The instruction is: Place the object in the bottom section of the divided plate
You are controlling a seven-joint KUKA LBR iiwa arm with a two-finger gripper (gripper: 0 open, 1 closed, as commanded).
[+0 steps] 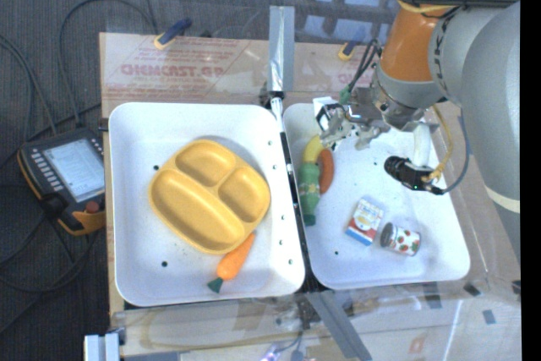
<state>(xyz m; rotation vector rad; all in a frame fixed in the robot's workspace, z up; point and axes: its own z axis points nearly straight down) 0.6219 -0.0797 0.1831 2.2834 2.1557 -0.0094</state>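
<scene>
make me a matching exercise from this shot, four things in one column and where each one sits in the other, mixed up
Things:
1. yellow divided plate
2. carrot
3. small carton
4. pincer

Places:
A. near the front edge of the left bin, just beside the plate
B. over the far left part of the right bin
C. middle of the left bin
D. flat on the floor of the right bin, next to a small can

Pairs: 1-C, 2-A, 3-D, 4-B

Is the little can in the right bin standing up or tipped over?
Tipped over: the can lies on its side on the right bin floor, beside the small carton.
</scene>
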